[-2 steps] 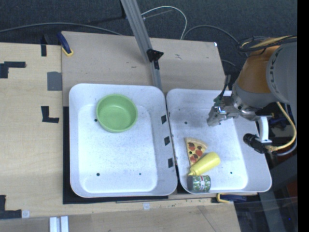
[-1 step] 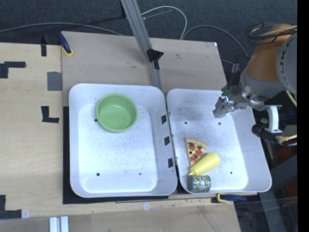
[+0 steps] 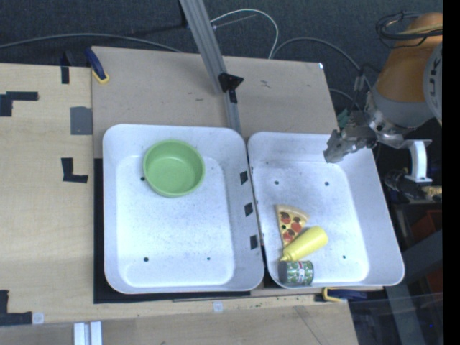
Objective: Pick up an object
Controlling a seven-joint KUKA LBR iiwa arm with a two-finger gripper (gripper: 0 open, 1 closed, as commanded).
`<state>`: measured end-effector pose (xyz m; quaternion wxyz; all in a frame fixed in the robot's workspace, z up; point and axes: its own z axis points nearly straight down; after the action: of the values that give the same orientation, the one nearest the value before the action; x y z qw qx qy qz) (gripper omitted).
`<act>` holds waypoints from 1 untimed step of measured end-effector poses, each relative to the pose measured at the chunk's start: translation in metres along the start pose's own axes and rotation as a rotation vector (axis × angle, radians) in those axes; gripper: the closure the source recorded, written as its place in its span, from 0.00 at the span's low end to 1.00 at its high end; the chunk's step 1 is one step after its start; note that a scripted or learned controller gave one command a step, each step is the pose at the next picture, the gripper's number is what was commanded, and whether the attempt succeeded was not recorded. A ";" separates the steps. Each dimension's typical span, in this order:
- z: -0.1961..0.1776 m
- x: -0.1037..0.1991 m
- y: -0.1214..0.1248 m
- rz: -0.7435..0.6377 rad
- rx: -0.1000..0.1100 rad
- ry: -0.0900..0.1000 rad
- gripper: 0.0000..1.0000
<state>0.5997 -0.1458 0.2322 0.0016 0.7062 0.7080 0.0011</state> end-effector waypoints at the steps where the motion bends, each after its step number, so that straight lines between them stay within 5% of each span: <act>1: 0.009 0.051 -0.023 -0.002 0.007 0.002 1.00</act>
<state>0.5763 -0.0954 0.2230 -0.0014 0.7054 0.7088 -0.0005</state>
